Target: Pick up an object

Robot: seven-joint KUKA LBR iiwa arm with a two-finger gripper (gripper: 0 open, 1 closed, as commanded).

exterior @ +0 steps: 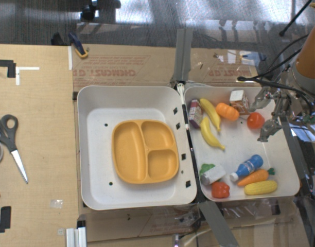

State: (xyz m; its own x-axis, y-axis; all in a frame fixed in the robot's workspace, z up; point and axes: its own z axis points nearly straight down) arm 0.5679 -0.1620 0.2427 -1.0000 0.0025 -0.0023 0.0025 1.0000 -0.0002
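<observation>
End effector (267,133) hangs over the right bin's (290,189) far right side, just beside a red tomato (255,120); whether it is spread or pressed together cannot be told, and nothing shows between its tips. The candidate things lie crowded here: two bananas (211,123), an orange fruit (227,111), a blue bottle (248,167). Likely failures: the round tomato rolling away from a descent, or contact with the bin wall. The left bin (90,153) holds a yellow tray (145,151).

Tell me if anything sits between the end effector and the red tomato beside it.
Nothing visible does. The end effector hangs over the right bin, and the tomato lies just to its left on bare bin floor. The nearest neighbours, an orange fruit and a box, lie beyond the tomato.
</observation>
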